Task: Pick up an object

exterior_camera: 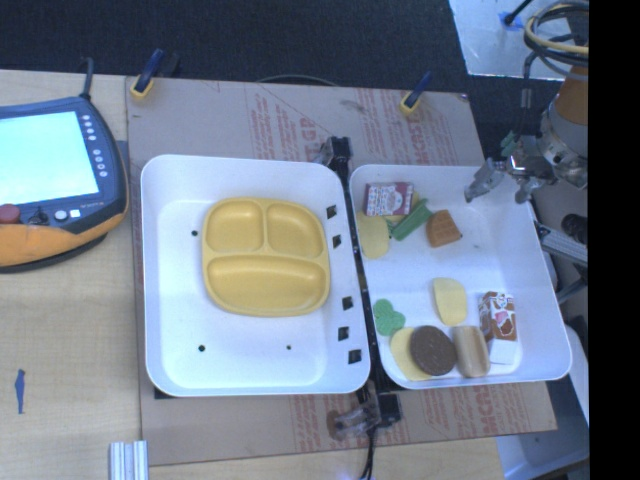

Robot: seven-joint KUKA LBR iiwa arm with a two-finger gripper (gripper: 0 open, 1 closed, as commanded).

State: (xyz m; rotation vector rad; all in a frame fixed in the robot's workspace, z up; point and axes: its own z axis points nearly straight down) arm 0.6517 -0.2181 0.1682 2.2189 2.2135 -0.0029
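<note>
While hanging over the far right rim of the right bin (535, 253), jaws spread apart, nothing between them. Nearest below: brown wedge (443, 229), just beside green stick (410, 220) and red packet (388, 199). Along the near wall: dark round cookie (432, 350), touching tan roll (470, 351), then a red-and-white packet (498, 320). Inside the left bin (160, 268): yellow divided tray (266, 256).

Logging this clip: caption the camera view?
Claw above right bin's far edge; yellow tray in left bin.

Grey arm (560, 158) — orange band, yellow-and-black cables (552, 23) looped above.
</note>
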